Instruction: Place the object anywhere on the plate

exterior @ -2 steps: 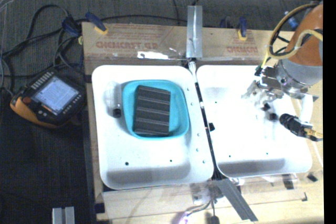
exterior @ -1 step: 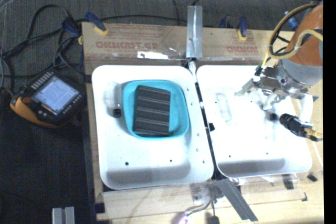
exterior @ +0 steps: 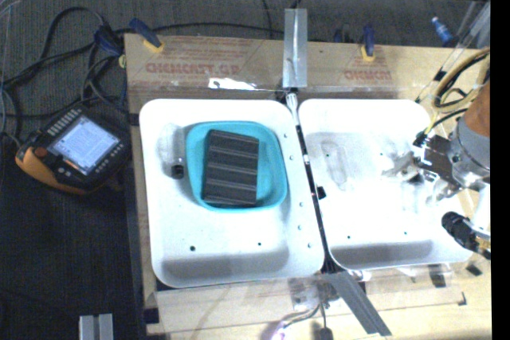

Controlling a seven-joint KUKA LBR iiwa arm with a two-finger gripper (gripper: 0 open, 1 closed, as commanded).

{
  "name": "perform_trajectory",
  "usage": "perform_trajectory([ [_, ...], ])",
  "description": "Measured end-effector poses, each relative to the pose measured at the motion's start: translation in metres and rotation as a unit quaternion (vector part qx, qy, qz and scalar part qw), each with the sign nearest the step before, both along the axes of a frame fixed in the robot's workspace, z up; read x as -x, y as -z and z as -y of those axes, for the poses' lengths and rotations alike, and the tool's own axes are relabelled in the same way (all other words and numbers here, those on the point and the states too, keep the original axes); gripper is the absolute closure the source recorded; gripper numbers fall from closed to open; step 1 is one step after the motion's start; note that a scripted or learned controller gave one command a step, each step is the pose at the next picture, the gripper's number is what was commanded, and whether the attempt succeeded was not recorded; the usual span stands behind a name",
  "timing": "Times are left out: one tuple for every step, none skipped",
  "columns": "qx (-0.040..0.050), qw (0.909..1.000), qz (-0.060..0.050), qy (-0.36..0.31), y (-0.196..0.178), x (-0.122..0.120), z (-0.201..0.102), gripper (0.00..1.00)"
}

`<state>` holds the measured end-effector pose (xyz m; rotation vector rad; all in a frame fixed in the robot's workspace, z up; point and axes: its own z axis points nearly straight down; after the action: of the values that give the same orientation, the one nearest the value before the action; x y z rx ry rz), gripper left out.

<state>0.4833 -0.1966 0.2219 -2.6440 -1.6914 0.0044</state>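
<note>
A blue plate [exterior: 273, 171] lies in the left bin [exterior: 223, 259]. On it rests a dark grey ridged block [exterior: 231, 166], covering most of the plate's middle. The gripper [exterior: 412, 169] hangs low over the right side of the right bin [exterior: 374, 243], well away from the plate, with the arm's wrist behind it at the view's right edge. I see nothing held at its tip.
A clear, pale item [exterior: 168, 146] with a small black piece [exterior: 177, 169] lies just left of the plate, near the left bin's wall. A faint transparent shape [exterior: 335, 159] lies in the right bin's left half. A handheld pendant [exterior: 76, 147] sits off the bench to the left.
</note>
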Motion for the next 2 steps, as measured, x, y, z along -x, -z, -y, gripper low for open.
perform_trajectory([
  [0.0012, 0.9863, 0.003, 0.165, 0.127, -0.001, 0.007, 0.0],
  [0.0021, 0.9856, 0.0, 0.169, 0.012, 0.0, -0.004, 0.0],
])
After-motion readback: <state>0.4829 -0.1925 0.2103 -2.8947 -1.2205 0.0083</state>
